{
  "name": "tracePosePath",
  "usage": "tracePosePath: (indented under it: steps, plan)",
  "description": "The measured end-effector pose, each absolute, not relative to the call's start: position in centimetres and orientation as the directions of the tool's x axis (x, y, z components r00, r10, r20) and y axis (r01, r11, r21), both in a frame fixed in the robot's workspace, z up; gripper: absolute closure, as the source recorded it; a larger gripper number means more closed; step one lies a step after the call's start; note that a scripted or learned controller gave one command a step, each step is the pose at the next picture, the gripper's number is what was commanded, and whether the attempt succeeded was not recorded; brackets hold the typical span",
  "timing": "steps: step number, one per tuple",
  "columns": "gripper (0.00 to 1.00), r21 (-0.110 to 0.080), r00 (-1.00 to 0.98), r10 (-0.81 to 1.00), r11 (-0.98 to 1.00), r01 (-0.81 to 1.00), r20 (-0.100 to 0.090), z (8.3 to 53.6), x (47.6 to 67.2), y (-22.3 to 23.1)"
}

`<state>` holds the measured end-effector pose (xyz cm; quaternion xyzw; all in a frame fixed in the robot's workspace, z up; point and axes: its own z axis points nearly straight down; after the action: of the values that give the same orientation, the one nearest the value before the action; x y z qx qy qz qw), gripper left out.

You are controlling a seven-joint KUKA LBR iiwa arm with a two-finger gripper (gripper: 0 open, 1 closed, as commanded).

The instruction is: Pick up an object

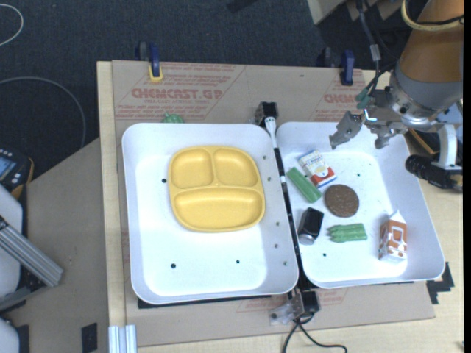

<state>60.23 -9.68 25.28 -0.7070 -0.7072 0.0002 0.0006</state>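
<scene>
We see the arm point(434, 43) reaching in from the right, its jaws point(366, 132) hovering over the far edge of the right bin point(419, 219), spread apart with nothing between them. One finger point(344, 132) points down-left over the bin's far left corner; the other sits nearer the bin's far right side. The right bin holds six objects. A small carton point(317, 168) in white, red and blue lies nearest the jaws, just below them. A green bar point(302, 184) lies tilted just left of the carton, touching it or nearly so. A brown disc point(342, 200) sits mid-bin, just below the carton. A black block point(310, 223) lies near the bin's left wall, and a green ridged piece point(346, 232) lies just right of it, below the disc. An orange and white box point(394, 239) lies apart from the rest toward the near right corner. The left bin point(147, 256) carries a yellow divided tray point(216, 187) with three compartments, set in its far half. Both bins rest on a brown board point(221, 87) clamped to the counter point(449, 219) by blue clamps point(154, 59) on the far edge.
</scene>
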Motion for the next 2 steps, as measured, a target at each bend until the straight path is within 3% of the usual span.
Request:
tracePosePath:
  steps: [1, 2]
  plan:
    - [0.0, -0.013, 0.002, 1.0, -0.002, 1.0, 0.002, 8.3, 54.6, -9.8]
    - [1.0, 0.005, 0.003, 1.0, -0.003, 1.0, -0.002, 10.3, 55.2, -9.9]
